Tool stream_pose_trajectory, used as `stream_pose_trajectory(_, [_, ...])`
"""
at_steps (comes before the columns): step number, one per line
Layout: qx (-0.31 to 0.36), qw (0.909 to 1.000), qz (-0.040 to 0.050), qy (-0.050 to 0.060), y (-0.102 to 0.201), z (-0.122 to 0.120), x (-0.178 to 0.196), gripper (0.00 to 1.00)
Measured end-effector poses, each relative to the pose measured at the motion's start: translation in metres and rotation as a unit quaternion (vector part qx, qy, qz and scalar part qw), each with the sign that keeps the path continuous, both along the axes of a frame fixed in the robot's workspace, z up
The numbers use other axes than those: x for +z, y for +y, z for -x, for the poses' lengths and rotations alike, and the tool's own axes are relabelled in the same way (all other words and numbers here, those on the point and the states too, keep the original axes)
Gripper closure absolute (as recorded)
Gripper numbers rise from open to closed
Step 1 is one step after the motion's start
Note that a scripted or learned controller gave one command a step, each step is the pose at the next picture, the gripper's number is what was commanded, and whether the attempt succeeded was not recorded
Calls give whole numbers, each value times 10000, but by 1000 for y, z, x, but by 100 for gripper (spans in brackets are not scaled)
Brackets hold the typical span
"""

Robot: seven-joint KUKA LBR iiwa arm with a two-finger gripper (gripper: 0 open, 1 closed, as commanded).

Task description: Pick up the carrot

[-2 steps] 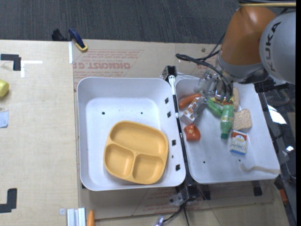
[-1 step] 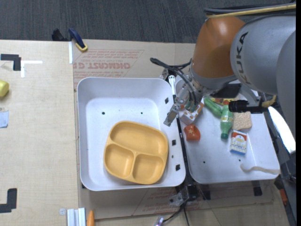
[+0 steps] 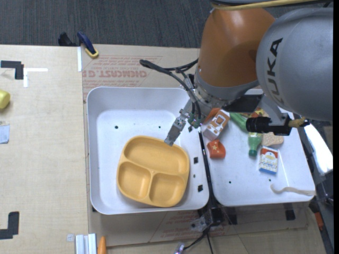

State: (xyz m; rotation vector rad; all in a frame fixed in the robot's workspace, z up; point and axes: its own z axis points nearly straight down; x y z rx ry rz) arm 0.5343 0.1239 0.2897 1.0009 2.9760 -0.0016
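My gripper (image 3: 175,131) reaches down from under the big orange and grey arm into the left bin (image 3: 100,142). Its tip is at the back right rim of a yellow divided plate (image 3: 153,171) that lies in that bin. I see nothing held at the tip. I cannot pick out a carrot with certainty; the arm covers the back of the right bin (image 3: 238,189). A small orange tip (image 3: 101,242) shows on the bench below the left bin, and I cannot tell what it is.
The right bin holds an orange and white box (image 3: 216,124), a red tomato-like item (image 3: 216,150), green items (image 3: 254,142), a cracker (image 3: 273,140), a small carton (image 3: 268,161) and a pale strip (image 3: 291,190). A yellow object (image 3: 3,99) lies far left.
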Motion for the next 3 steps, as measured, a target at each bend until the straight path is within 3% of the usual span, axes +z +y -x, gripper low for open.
stream_pose_trajectory(1, [676, 9977, 0, 11, -9, -44, -127, 0])
stream_pose_trajectory(2, [-120, 9999, -2, 4, 93, 1, -89, 0])
stream_pose_trajectory(3, [-780, 9970, 5, 3, 82, 53, -183, 0])
